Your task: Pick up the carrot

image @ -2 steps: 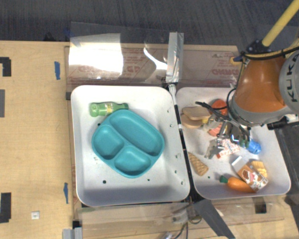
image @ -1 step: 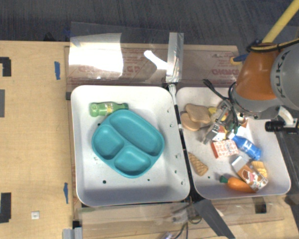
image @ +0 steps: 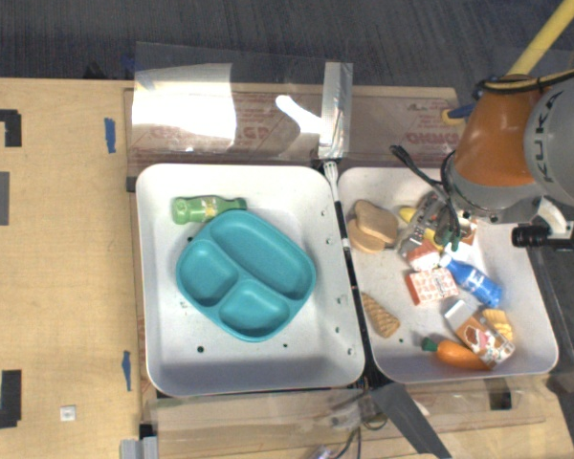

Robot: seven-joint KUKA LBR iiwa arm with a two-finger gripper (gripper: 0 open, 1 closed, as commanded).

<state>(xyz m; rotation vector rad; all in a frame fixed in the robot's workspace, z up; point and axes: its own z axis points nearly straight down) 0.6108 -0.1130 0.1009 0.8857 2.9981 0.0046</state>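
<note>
Approach step: the pincer (image: pixel 438 226), its state unclear, hangs far beyond the carrot (image: pixel 456 354); next, travel there and descend.

Overhead slanted view. Table (image: pixel 48 285) carries two white bins side by side. Left bin (image: pixel 163 352): teal divided plate (image: pixel 246 273) at centre; green bottle (image: pixel 206 207) lying flat at approx. 11 o'clock of plate, touching its rim. Right bin (image: pixel 536 304): arm w/ orange band (image: pixel 496 142) enters from 2 o'clock; pincer (image: pixel 430 226) low over the bin's upper middle, among clutter. Bread-like item (image: pixel 373 228) at 9 o'clock of pincer; red-white carton (image: pixel 430 283) and blue-white bottle (image: pixel 476 283) at approx. 6 and 5 o'clock. Waffle cone (image: pixel 379 316) near bin's left wall. Carrot (image: pixel 456 354) at bin's 6 o'clock edge, well apart from pincer, touching a printed packet (image: pixel 488 338).
</note>
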